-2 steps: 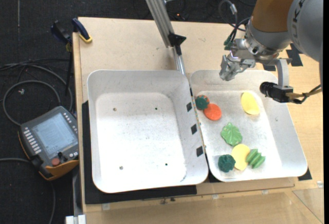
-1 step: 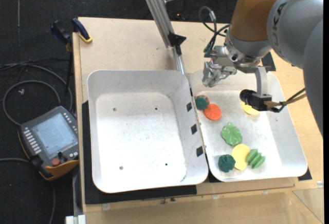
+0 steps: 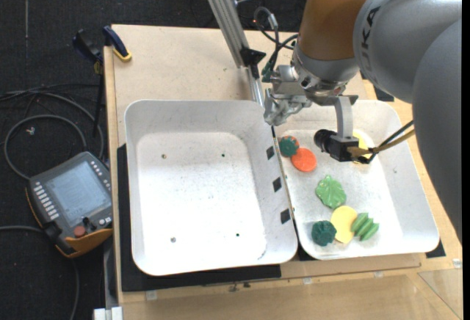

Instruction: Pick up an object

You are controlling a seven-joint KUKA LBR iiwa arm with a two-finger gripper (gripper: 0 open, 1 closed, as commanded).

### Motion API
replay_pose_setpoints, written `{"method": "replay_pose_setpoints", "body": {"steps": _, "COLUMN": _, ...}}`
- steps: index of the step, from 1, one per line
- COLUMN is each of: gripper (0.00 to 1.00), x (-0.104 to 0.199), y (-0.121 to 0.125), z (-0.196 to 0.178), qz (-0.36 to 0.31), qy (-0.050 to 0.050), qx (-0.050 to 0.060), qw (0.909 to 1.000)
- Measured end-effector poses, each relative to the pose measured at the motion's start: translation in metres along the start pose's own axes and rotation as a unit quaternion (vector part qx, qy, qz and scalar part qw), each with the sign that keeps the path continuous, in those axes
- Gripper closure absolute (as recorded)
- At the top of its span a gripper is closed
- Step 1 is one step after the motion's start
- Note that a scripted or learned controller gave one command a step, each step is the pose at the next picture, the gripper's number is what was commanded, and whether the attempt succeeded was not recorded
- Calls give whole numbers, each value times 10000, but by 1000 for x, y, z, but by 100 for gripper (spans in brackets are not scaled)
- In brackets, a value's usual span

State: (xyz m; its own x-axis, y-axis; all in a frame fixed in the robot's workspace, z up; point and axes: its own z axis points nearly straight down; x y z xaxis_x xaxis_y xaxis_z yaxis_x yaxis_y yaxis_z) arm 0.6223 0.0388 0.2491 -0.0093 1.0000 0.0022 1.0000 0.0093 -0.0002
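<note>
On the worktop [image 3: 183,62], a white left bin [image 3: 132,164] and right bin [image 3: 411,194] lie side by side. My arm [image 3: 411,25] reaches over the right bin's far left corner. Whether my grip [image 3: 273,117] is spread or pressed together, I cannot tell. Just nearer lie an orange disc [image 3: 303,160] and a green leaf [image 3: 330,191].

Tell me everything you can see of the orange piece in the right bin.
The orange piece is a small, round, orange-red lump, matte, like soft plastic. It lies on the floor of the right bin, in its upper left part near the wall beside the left bin. A smaller dark green piece meets its upper left edge, seemingly touching. A light green leafy piece lies apart below it. The gripper hangs up and left of it, not holding it.
</note>
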Motion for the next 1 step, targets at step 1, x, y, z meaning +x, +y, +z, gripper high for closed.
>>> {"method": "replay_pose_setpoints", "body": {"steps": 1, "gripper": 100, "x": 55, "y": -1, "z": 13, "qz": 4, "qy": -2, "qx": 11, "qw": 10000}}
